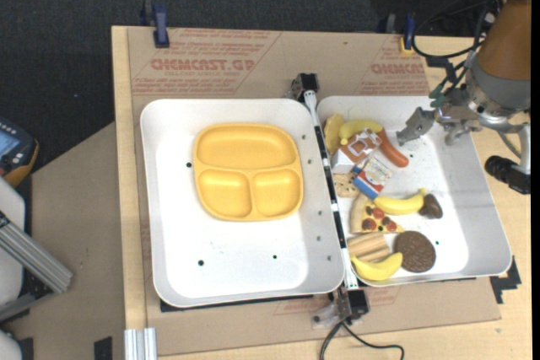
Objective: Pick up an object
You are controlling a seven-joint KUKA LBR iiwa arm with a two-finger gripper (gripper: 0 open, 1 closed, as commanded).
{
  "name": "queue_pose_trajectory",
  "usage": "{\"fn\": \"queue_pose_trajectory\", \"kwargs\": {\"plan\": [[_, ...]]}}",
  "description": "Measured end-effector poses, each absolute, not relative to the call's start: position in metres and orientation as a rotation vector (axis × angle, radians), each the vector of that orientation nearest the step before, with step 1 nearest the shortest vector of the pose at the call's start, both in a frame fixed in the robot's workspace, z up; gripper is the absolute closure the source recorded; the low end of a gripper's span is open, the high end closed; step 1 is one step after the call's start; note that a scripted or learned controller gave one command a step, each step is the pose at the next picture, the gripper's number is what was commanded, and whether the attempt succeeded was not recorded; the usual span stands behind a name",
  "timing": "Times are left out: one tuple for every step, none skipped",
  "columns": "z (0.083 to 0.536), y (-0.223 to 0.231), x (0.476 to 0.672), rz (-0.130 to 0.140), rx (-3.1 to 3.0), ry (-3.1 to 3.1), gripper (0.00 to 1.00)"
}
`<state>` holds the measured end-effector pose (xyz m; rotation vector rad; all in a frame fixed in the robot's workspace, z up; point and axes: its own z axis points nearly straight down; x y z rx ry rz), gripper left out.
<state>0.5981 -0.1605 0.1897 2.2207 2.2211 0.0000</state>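
Now | hot dog [391, 151] long axis runs upper-left to lower-right | pincer [419, 127] state: cannot tell

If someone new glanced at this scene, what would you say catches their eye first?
Most likely the big yellow divided tray, lying alone in the middle of the left bin. Next, the jumble of toy food crowded along the left side of the right bin: bananas, a hot dog, a brown cookie. Above that bin's upper right, the grey arm's claw hangs over the white floor.
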Motion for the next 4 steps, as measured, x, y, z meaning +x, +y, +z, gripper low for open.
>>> {"fn": "queue_pose_trajectory", "kwargs": {"plan": [[0.077, -0.173, 0.626, -0.008, 2.225, 2.227, 0.00], [0.084, -0.112, 0.659, -0.017, 2.217, 2.234, 0.00], [0.094, -0.114, 0.659, -0.013, 2.225, 2.230, 1.00], [0.191, -0.054, 0.594, 0.009, 2.216, 2.227, 1.00]]}}
